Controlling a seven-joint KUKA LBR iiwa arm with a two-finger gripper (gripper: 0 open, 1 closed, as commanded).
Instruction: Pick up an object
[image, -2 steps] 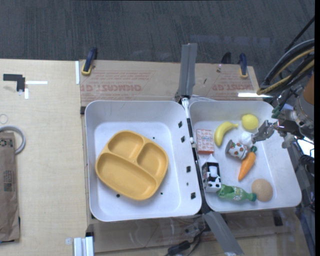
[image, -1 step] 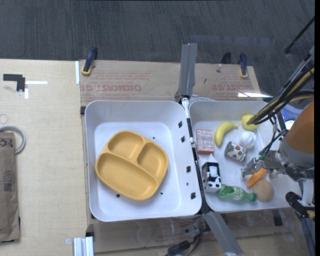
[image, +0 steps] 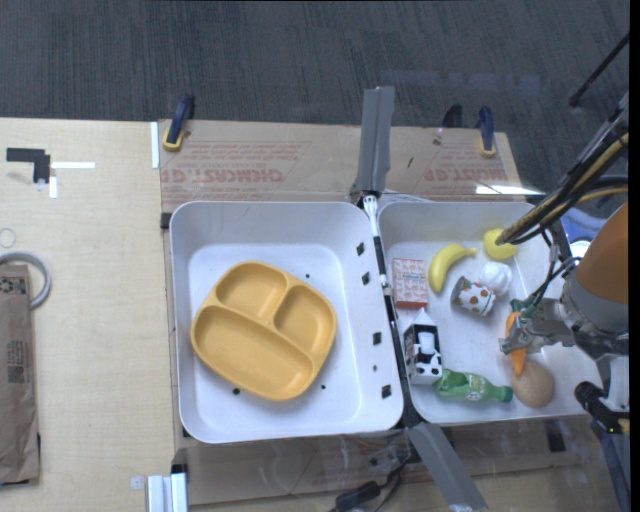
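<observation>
Orange carrot (image: 514, 345) crowding gripper (image: 527, 335) at bin's (image: 470, 212) three o'clock; potato (image: 535, 384) just below, green bottle (image: 472, 387) at seven; grip state perhaps closed, unclear.

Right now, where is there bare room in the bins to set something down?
Left bin: bare floor all around the yellow plate, widest along its near edge. Right bin is crowded: banana, carton, cup, green bottle, gripper.
</observation>
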